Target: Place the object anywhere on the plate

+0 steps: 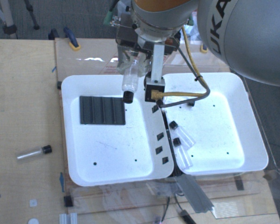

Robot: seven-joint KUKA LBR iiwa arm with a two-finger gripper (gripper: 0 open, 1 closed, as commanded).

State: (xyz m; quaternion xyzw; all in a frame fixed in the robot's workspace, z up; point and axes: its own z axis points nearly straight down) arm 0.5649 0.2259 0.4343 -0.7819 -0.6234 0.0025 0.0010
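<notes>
Bright, even overhead light. Both white bins (107,171) near overexposed; little surface detail. Specular glare streak on the clear sheet (91,59) just behind the left bin's far rim. Shadows soft and short beneath the arm (252,27), which looms large and slightly soft. Bin contents acceptably sharp; mild grain overall.

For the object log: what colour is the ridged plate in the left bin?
Dark grey to black plate, clear in the camera view.

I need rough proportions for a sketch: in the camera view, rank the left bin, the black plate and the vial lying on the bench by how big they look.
1. Left bin
2. Black plate
3. Bench vial
</notes>
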